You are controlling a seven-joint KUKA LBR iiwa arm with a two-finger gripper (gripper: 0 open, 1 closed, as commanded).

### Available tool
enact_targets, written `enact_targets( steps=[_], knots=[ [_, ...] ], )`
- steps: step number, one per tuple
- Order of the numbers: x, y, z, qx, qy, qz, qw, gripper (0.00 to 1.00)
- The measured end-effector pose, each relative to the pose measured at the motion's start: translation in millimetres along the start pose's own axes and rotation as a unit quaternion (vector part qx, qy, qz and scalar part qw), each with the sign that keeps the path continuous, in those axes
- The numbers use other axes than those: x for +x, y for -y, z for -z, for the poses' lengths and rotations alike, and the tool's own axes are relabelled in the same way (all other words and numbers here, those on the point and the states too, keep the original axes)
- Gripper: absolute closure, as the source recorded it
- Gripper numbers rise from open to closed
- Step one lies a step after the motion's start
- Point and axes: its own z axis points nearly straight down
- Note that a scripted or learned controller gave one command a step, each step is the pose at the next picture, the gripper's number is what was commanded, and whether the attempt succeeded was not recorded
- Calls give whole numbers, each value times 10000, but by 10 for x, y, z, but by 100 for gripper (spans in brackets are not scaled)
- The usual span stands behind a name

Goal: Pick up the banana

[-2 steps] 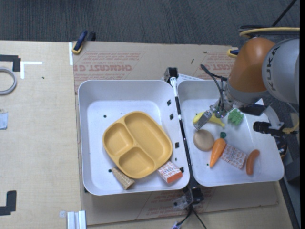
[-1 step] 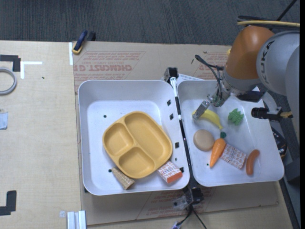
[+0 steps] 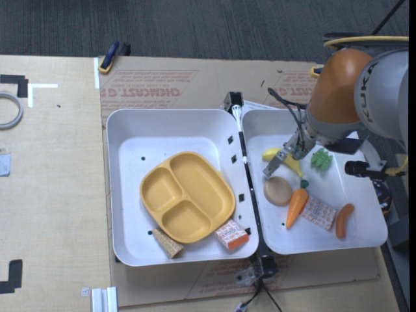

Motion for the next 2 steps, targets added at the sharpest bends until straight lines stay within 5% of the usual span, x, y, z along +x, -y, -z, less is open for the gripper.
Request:
enact_targets(
  steps=[1, 2],
  knots=[
    [86, 105, -3, 3, -4, -1226, 9925, 0],
    [75, 105, 97, -6, 8, -1239, 9923, 100]
  ],
)
